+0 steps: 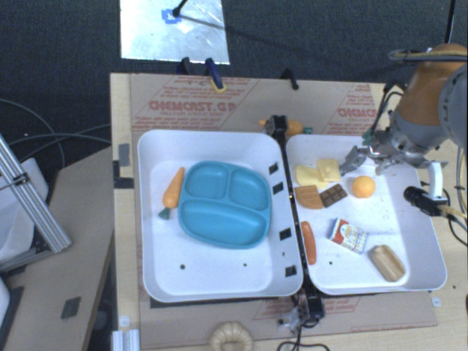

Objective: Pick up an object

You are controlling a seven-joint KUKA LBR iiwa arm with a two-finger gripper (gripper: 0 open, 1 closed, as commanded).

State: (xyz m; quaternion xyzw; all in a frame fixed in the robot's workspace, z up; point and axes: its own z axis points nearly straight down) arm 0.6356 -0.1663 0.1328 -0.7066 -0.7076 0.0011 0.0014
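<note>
The gripper [365, 159] hangs over the far part of the right bin [424, 269]. Its two fingers are spread apart and nothing is between them. Just below it lies a round orange ball [363, 187], and a yellow cheese piece [319, 172] lies just to its left. The arm [431, 101] comes in from the right and is cut off by the edge of the view.

In the same bin, a brown cookie [308, 197] touches a dark chocolate bar [333, 194]. Nearer the front are a red sausage [308, 241] along the left wall, a small red and white box [346, 236] in the middle, and a brown bread roll [387, 262] by the front right corner. The picture on the box is too small to make out.

The left bin [157, 269] holds a blue plate [223, 203] with three parts. An orange carrot [172, 190] lies beside the plate, near the bin's left wall.

Between the bins at the far end sits something orange [292, 128], partly hidden by a black clip [277, 125].
</note>
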